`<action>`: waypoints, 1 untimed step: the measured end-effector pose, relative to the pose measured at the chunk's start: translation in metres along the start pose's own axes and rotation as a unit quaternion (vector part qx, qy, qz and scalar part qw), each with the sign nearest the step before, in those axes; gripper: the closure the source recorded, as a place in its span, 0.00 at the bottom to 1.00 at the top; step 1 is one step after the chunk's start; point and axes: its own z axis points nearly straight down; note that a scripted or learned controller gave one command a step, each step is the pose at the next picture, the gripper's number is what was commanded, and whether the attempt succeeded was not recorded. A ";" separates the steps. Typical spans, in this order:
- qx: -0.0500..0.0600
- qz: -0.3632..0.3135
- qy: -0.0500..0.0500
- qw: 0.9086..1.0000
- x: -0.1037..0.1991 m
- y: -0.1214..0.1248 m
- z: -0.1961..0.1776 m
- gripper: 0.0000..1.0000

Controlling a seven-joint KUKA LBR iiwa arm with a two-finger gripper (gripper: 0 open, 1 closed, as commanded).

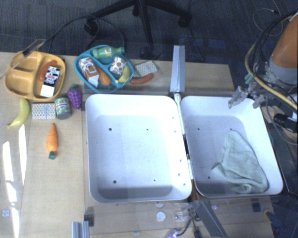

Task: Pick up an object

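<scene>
Your pincer (245, 96) hangs spread open and empty over the right bin's (205, 108) 1 o'clock corner. Steer toward 6 o'clock, descend onto the crumpled cloth's (242, 165) raised fold, then pinch.

arm (284, 56): cut off by the right edge, upper right of the frame.
gripper (246, 96): small and blurred, finger state unreadable.
cloth (242, 165): folds hide whatever lies beneath, lower right.
blue tray (104, 67): contents too small to name, upper left.
chair base (139, 14): cut off by the top edge.
</scene>
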 end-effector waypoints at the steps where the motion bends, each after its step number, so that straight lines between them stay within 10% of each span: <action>1: 0.000 0.080 0.000 0.997 -0.044 -0.068 -0.020 0.00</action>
